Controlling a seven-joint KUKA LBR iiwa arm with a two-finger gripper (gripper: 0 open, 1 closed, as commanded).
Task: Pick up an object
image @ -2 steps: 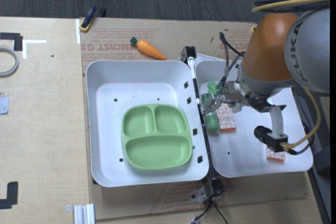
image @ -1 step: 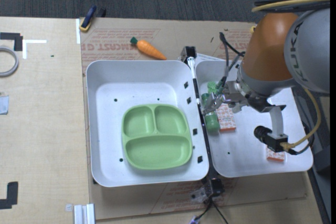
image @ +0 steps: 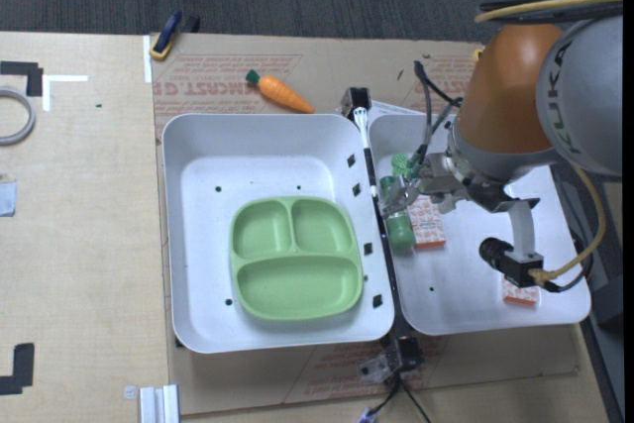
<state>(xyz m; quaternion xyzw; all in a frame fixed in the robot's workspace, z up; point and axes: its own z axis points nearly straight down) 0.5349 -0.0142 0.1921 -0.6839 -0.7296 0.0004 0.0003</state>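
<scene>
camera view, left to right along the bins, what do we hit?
Green three-compartment plastic plate in the left white bin → clips joining the two bins → green bottle-like object at the right white bin's left wall → white-and-red packet → small white-and-orange packet.

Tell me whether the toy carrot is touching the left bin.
Apart. The camera view shows the carrot lying on the cardboard behind the left bin, with a strip of cardboard visible between it and the bin's rim.

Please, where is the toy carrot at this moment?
The toy carrot lies outside the bins, on the cardboard just beyond the far rim of the left bin, which holds a green divided plate.
</scene>
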